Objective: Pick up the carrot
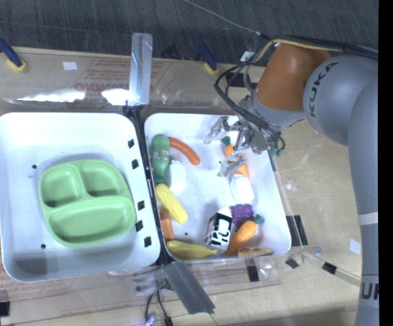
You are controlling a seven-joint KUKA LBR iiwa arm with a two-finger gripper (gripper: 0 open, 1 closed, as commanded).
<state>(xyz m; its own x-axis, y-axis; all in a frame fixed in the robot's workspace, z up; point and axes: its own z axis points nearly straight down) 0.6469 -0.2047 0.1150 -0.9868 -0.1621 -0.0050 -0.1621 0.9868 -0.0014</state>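
The grey arm (339,80) reaches in from the right, its orange band (284,73) sitting above the wrist, and the gripper (233,148) hangs over the upper right part of the right bin (277,182). Its metal fingers (216,129) are spread, and a small orange piece shows between them, but the view is too cluttered there to tell whether that piece is gripped or merely lies beneath, so its hold cannot be told. The carrot (245,233) lies near the bin's lower right corner, tilted, with a purple item (242,213) just above it and a black-and-white packet (219,231) touching its left side. Well apart from it, near the bin's top, lies an orange sausage (184,151) beside a green vegetable (159,153) against the left wall. Below these sit a corn cob (171,202) and, along the bottom wall, a banana (191,250). A white bottle (241,187) lies just below the gripper. The left bin (6,182) holds a green divided plate (85,202).
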